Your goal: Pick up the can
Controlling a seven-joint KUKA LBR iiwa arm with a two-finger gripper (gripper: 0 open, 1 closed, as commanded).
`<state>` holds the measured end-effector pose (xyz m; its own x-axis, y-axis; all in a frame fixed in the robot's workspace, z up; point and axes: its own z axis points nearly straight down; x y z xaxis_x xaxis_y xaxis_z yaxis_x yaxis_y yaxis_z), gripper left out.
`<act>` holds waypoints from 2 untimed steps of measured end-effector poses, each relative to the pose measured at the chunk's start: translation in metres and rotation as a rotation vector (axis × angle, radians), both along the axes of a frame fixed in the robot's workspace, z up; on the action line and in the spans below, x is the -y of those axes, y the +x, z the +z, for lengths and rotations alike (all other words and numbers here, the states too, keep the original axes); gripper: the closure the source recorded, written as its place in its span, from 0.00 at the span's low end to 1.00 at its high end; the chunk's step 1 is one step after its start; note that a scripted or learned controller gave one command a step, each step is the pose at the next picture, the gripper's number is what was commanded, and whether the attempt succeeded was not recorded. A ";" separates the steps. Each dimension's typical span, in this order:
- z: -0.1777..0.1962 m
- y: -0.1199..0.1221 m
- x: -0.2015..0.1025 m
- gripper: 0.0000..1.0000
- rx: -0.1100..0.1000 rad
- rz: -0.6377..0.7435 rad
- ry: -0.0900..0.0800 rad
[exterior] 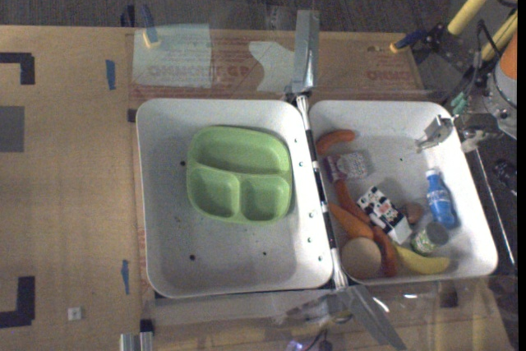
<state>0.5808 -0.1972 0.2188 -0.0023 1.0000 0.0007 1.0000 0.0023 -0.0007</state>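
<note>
Although both bins sit side by side on the bench, the left bin [164,259] bears just a green divided plate [240,173], lying flat near its middle, well apart from the work.

All loose items lie in the right bin [394,123]. From its left side: an orange sausage-shaped piece [335,140] at the top, a small purple packet [349,166] below it, a carrot [352,210] running down the left wall, and a round tan bowl-like object [362,257] at the bottom. Next come a black-and-white carton [385,211], a red piece [386,252] under it, and a banana [421,263] along the lower edge.

The can [429,237] stands upright in the lower right part of this bin, its round top facing the camera. It touches the banana below, sits just beside the carton on its left, and a blue bottle [440,200] lies just above it.

Handling judgement: the can is rigid, probably light, with a smooth curved wall that may slip. Take hold across the wall, fingers placed left and right of the body. The carton and bottle crowd the approach; the banana blocks the lower side.

The gripper [436,131] hangs over the upper right of the bin, well apart from the can. Whether its pincer is wide or narrow cannot be told.
</note>
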 end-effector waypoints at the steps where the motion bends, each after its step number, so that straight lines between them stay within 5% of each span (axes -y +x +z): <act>1: -0.122 -0.001 -0.011 0.00 0.006 0.031 0.004; 2: -0.112 -0.001 -0.009 1.00 0.009 0.029 0.000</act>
